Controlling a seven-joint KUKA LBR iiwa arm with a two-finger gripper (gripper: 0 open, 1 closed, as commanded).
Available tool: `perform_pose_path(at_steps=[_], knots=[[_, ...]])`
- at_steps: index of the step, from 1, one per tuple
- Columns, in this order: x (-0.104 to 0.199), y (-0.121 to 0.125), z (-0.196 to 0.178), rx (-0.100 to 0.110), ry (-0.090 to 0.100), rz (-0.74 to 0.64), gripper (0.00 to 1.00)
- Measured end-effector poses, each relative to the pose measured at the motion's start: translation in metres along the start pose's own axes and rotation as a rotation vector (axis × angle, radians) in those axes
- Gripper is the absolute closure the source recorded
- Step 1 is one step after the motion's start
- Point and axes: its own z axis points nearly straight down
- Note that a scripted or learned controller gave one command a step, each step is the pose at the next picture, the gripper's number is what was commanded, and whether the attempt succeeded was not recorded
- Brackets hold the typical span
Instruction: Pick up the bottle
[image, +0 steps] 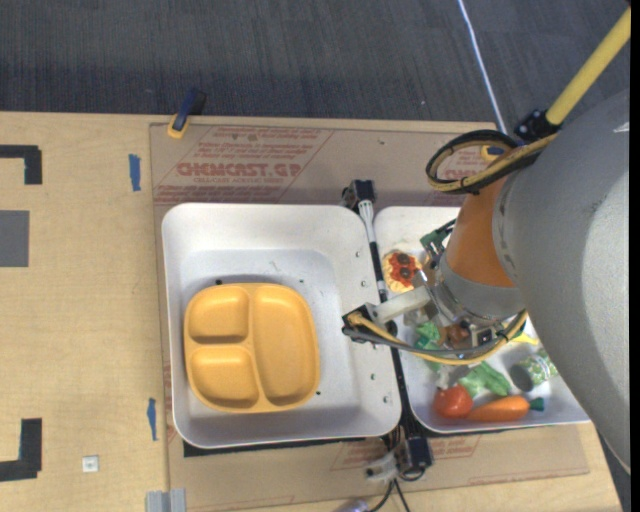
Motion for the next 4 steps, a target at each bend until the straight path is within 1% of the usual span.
perform_pose_path(at_steps=[1,2,3,4], knots=[[0.001,-0.001,-0.010,0.001,0.000,-0.003,1.00],[0.005,-0.044,0.000,0.000,0.000,-0.180,1.00],[0.014,-0.054,0.026,-0.001,0.005,-0.359,1.00],[-0.015,0.035,0.000,-0.003,0.002,-0.500,1.00]])
